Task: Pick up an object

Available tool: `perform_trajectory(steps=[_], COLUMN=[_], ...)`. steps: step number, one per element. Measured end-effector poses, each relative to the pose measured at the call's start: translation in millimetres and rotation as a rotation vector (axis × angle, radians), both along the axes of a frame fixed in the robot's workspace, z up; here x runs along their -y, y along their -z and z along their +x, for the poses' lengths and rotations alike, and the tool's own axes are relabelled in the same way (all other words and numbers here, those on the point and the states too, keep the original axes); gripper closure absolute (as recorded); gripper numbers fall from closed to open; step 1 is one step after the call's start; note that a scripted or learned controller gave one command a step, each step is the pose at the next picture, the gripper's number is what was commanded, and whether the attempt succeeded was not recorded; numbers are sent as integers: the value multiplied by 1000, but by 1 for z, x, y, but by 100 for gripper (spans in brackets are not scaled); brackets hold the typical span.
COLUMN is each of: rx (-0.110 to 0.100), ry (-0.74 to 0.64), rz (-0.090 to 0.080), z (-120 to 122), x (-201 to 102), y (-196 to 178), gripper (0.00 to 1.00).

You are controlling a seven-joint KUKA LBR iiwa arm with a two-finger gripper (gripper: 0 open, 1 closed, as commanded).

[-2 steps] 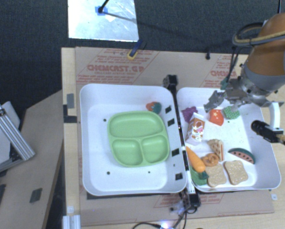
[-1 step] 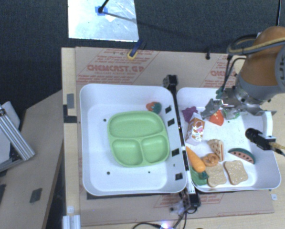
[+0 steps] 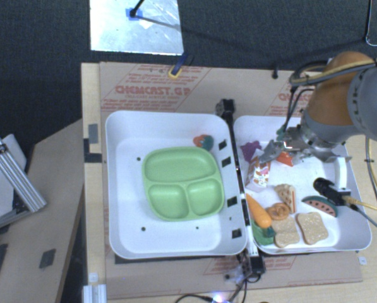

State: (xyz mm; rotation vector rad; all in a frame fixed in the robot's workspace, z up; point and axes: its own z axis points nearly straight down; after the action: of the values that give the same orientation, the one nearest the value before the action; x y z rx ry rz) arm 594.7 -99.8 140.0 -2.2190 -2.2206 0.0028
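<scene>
Camera view: claw (image 3: 268,153), fingers spread wide, hovers over the upright-standing carton (image 3: 260,173) in the right bin (image 3: 355,223).

Two bins sit side by side on the worktop (image 3: 93,232). The left bin (image 3: 125,232) holds a tray (image 3: 180,183) in its middle. The right bin (image 3: 359,232) holds a carrot (image 3: 259,212), with bread slices (image 3: 300,229) to its right.

You see the bench (image 3: 62,169) carrying a cardboard sheet (image 3: 153,88) — on it, two white bins (image 3: 122,188) side by side.
</scene>
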Motion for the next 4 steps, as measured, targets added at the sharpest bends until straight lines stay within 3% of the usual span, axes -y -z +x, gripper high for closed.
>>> perform_trajectory(steps=[1, 2, 3, 4], rx=[20, 26, 10, 7], ry=[-3, -1, -4, -4], rz=[-2, -2, -1, -1], z=[6, 7, 8, 9], x=[0, 0, -5, -5], y=[28, 18, -45, -87], gripper=[0, 100, 100, 100])
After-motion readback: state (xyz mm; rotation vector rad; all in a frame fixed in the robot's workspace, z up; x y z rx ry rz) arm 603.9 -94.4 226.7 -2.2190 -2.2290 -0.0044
